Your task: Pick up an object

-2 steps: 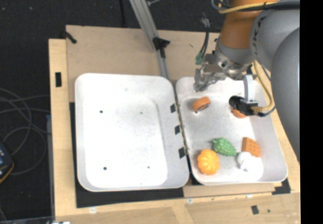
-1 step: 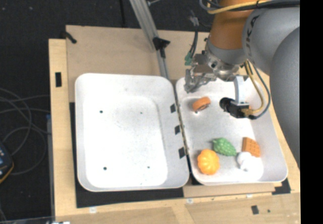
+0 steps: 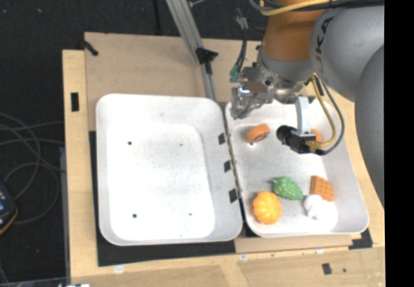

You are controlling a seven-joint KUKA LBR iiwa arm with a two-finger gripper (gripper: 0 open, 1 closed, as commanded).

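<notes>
Plainly, we see two white bins side by side on the wooden bench (image 3: 76,214). The left bin (image 3: 116,150) has a pale floor marked by a few dark specks. The right bin (image 3: 272,164) holds five small things. A flat orange disc (image 3: 258,133) with a paler face lies near the far left corner. A knobbly green piece (image 3: 286,187), a round orange pumpkin (image 3: 267,207), a ridged orange waffle (image 3: 321,187) and a white lump (image 3: 317,207) cluster along the near edge, with the waffle touching the lump. The gripper (image 3: 243,105) hangs over the right bin's far left corner, just beside the disc. We cannot tell whether it is spread or closed.
</notes>
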